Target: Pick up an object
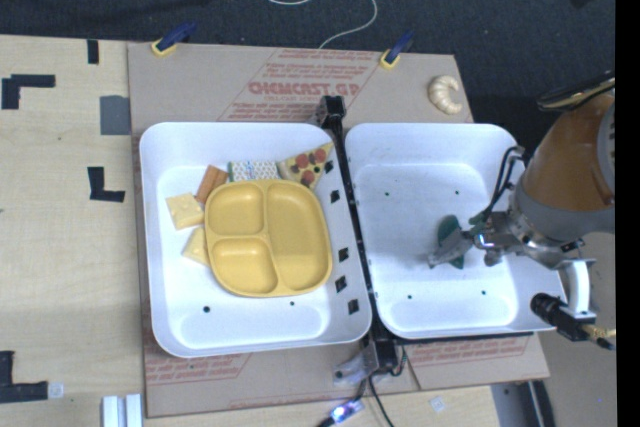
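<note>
In the left bin (160, 315), a yellow divided plate (268, 237) is seen lying flat near the middle, with several small flat pieces (187, 211) tucked along its left and far edges, among them tan squares, an orange-brown strip and a patterned piece by the bin's far right corner. None of these is touched by the arm. At the far edge of the cardboard sheet (300, 85) that covers the surface, two clamps (175, 37) are seen, and a pale rounded item (447, 93) lies near that sheet's far right corner, well apart from both bins. In the right bin (400, 165), a small dark green object (450, 241) is found right of the middle, toward the bin's right edge. The pincer (462, 245) is lowered into this bin and is placed at that object, with grey finger parts seen on either side of it; whether the object is actually clamped between them cannot be told, nor can the width of the opening be made out. The object is judged to rest on the bin floor, so the approach is taken as done, while a firm closing and the lift are judged to be left.
</note>
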{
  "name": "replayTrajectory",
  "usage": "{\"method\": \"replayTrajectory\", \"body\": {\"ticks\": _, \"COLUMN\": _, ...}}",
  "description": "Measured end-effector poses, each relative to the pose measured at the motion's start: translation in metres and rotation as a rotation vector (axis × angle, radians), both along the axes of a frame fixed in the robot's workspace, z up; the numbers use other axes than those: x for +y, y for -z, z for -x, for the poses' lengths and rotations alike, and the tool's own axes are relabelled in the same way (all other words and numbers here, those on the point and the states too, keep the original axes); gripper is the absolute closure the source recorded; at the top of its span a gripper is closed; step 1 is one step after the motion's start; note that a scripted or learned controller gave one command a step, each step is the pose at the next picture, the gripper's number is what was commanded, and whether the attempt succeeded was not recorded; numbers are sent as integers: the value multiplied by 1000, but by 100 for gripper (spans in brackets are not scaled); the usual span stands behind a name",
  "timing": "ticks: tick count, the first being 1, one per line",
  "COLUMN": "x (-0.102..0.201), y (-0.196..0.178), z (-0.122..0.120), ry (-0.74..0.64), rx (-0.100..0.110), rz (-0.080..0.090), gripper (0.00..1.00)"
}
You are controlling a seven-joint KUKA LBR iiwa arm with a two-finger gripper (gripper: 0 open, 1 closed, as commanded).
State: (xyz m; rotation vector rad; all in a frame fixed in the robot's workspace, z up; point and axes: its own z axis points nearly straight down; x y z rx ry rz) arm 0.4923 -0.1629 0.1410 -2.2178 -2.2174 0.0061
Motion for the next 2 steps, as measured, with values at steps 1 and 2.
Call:
{"method": "replayTrajectory", "body": {"ticks": 1, "x": 1, "y": 54, "z": 1, "ry": -1, "rx": 0, "rz": 0, "gripper": 0}}
{"method": "replayTrajectory", "body": {"ticks": 2, "x": 2, "y": 42, "z": 1, "ry": -2, "rx": -2, "rz": -1, "gripper": 100}}
